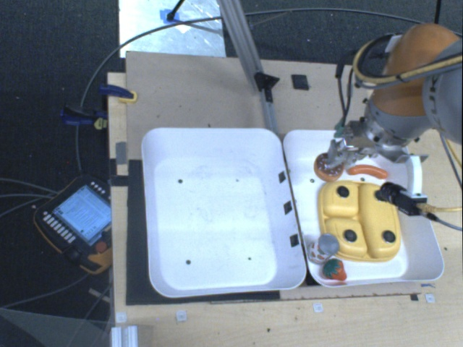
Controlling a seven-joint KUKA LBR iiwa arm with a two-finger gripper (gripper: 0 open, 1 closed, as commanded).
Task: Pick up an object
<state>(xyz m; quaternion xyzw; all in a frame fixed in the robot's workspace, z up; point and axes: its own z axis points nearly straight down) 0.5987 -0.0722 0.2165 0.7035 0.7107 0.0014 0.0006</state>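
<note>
The right bin [427, 255] holds a brown ring-shaped disc [328, 169], an orange-red sausage [368, 170], a large yellow block with black dots [362, 221], a small grey round piece [328, 244] and a red and green strawberry-like toy [333, 269]. My gripper [335, 157] reaches in from the right and sits low, right at the brown disc near the bin's far left corner. Its tip overlaps the disc's upper edge. Whether it grips the disc is hidden.
The left bin [155, 194] lies beside the right one, with black clips [287, 207] along the shared wall. A grey pole [246, 42] slants over the bench's far side. A handheld pendant [76, 219] and cables lie on the floor to the left.
</note>
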